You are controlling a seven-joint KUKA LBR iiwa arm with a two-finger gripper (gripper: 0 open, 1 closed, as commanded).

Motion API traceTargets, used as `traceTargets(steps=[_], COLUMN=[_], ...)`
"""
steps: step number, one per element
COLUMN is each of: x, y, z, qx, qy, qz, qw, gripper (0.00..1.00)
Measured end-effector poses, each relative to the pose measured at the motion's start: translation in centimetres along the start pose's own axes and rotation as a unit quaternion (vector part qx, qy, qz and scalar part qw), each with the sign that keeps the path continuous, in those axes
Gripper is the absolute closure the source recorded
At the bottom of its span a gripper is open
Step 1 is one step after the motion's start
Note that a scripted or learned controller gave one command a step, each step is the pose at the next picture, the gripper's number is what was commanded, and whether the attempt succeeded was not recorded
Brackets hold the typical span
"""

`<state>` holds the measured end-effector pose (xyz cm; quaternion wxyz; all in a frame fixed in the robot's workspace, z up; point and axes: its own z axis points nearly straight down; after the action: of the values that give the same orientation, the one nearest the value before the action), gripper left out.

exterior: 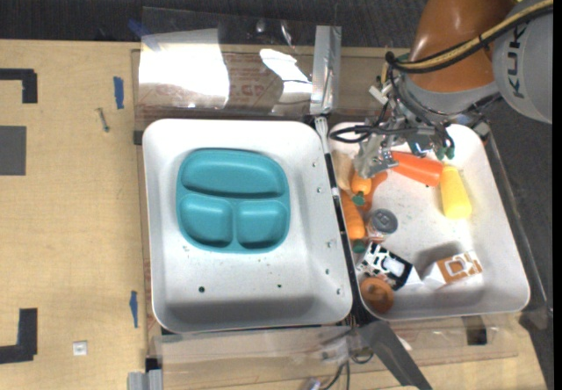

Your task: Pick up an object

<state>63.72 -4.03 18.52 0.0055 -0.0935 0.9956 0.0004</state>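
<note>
My gripper (374,155) hangs low over the back left part of the right bin (505,239), under the orange-banded wrist. Just right of it lies an orange carrot-shaped piece (418,168), with a yellow piece (455,191) beside that. A small orange piece (361,187) sits directly below the gripper, and a longer orange piece (354,220) lies along the bin's left wall. Whether anything is in the gripper's grasp is hidden by the cables and the hand.
The right bin also holds a grey disc (383,222), a black-and-white item (385,264), a brown round item (378,293) and a white-and-orange block (457,266). A teal divided plate (234,199) lies in the left bin (176,292).
</note>
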Motion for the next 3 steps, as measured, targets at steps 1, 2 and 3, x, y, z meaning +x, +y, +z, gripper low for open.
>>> traceTargets(steps=[1, 2, 3], x=[-3.0, -3.6, -2.4], y=[-1.2, 0.8, -5.2], z=[0.4, -8.5, 7.9], qx=[0.0, 0.001, 0.002], qy=[0.002, -0.004, -0.004], qz=[-0.066, -0.025, -0.123], qw=[0.9978, 0.9997, 0.9924], gripper=[1.0, 1.0, 1.0])
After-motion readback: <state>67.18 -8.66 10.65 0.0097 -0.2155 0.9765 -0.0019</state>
